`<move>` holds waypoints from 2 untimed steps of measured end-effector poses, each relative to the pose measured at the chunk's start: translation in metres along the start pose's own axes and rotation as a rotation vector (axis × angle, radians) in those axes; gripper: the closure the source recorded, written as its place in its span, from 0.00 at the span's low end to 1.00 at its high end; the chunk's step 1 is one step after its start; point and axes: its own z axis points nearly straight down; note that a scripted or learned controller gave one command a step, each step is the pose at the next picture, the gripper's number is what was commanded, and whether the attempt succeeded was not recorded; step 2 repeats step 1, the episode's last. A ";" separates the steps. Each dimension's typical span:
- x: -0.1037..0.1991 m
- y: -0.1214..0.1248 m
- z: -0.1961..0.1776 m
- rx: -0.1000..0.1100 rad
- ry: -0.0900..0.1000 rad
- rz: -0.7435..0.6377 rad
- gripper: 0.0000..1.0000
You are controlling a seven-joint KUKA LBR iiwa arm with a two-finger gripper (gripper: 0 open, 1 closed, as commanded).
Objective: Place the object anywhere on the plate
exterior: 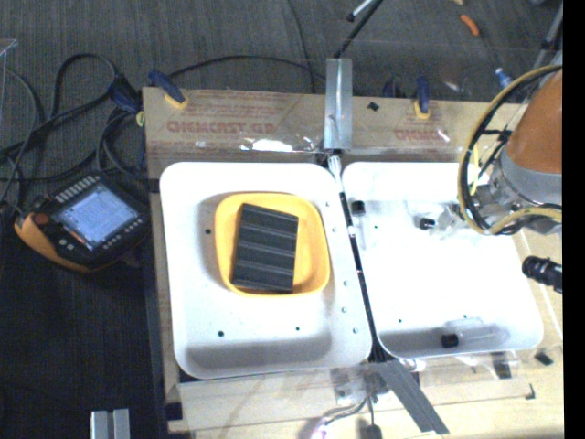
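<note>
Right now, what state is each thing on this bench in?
Dark ridged block: lying flat on the plate, nothing touching it.
Yellow plate: sitting in the left bin, block on top.
Left bin: holds the plate.
Right bin: white floor showing.
Arm: over the right bin's far right corner.
Handheld screen: lit, off the bench.

The arm is cut off by the right edge, only its orange band and cabling showing. The end effector is a blur over the right bin, too small to read. The dark ridged object covers the yellow plate's middle.
</note>
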 end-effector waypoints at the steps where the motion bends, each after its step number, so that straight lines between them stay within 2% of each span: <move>1: 0.000 0.000 0.000 0.000 0.000 0.000 0.00; 2: 0.000 0.000 0.000 0.000 0.000 0.000 0.00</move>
